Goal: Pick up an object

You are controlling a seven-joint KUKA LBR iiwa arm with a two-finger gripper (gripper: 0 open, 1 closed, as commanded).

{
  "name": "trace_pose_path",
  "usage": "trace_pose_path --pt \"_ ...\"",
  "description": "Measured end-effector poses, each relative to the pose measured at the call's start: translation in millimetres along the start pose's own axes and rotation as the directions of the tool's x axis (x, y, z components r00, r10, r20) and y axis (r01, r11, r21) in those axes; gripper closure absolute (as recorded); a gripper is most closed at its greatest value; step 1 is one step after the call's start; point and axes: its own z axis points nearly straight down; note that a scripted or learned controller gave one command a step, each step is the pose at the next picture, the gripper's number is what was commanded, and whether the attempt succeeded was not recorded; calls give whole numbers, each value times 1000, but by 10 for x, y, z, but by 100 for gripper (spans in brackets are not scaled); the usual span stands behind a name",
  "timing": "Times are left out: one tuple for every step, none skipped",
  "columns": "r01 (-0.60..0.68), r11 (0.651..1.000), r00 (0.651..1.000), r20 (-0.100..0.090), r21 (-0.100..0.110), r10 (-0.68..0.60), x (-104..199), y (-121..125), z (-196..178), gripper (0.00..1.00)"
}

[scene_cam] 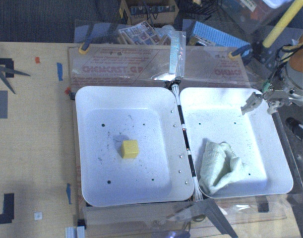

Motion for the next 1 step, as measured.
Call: trace_pose_path --pt "10 1000 1000 -4 -1 -10 65 593 1087 0"
